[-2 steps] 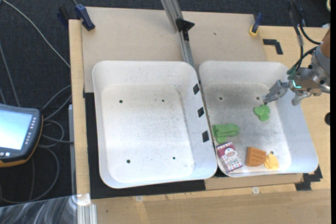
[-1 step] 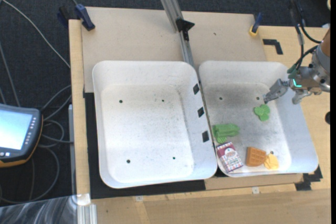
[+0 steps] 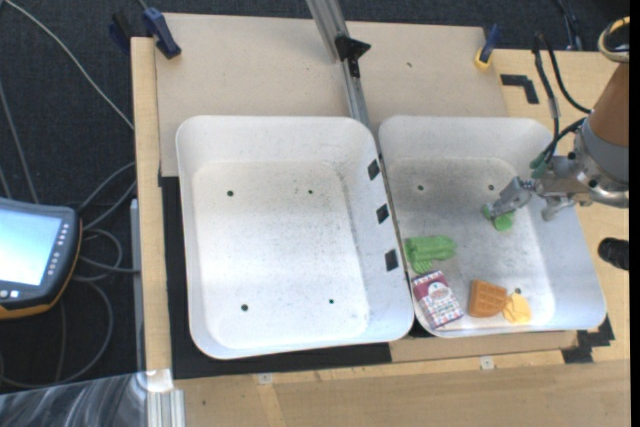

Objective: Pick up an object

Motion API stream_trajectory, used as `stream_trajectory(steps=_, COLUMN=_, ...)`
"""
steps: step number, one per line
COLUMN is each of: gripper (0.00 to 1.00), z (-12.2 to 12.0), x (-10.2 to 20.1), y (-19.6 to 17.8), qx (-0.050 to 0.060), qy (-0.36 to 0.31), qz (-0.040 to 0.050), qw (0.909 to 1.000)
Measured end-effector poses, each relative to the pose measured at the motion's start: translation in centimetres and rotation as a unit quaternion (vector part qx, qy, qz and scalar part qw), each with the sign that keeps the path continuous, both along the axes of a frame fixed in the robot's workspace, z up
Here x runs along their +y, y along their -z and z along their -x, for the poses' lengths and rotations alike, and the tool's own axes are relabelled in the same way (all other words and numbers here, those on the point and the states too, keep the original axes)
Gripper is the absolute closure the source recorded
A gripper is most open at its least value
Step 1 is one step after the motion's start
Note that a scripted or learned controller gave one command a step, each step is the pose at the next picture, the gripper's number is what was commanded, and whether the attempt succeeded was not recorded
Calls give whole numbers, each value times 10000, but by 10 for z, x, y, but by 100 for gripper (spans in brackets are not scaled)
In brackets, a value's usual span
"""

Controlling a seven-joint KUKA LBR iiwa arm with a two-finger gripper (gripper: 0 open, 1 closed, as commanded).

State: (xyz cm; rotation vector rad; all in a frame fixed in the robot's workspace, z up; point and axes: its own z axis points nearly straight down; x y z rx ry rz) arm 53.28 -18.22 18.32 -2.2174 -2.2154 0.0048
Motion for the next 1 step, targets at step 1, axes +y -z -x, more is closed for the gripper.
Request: stream_trajectory(steps=1, gripper=0, z=2, x=1, y=43, qx=-3, qy=-3, qz=-1, qw=10000)
